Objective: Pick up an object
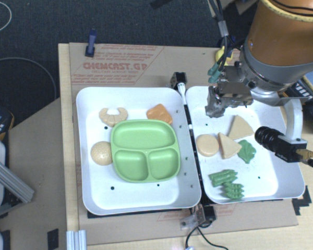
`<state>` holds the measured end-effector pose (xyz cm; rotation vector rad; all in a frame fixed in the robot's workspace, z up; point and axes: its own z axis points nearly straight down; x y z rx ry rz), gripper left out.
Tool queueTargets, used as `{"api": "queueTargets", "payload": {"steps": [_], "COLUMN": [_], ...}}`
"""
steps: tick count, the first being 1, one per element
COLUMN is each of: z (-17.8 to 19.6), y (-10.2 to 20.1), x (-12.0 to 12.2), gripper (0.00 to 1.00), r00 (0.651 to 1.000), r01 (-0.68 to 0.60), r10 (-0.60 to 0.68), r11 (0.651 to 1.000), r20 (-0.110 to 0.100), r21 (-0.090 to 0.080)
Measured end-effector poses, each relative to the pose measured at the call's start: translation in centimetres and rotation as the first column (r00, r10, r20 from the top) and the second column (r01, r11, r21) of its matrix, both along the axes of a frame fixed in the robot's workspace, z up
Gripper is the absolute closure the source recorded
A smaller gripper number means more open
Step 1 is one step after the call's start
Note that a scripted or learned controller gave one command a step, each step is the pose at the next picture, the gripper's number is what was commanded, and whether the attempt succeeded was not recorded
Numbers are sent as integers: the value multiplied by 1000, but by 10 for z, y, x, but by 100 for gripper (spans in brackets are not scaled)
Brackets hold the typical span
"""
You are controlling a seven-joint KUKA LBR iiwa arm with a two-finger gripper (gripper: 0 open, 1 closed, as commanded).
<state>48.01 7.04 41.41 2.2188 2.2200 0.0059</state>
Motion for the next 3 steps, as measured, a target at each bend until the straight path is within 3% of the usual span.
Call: {"api": "queueTargets", "payload": {"steps": [1, 2, 3], "z": [10, -23, -68], "y": [0, -12, -62], "x": [1, 8, 37], "gripper": [100, 100, 100], "r00": [1000, 1000, 1000], "r01": [0, 3, 6], "r10": [0, -3, -6], "r11": [1000, 1000, 1000], "r20": [3, -10, -12], "r21": [0, -1, -2]}}
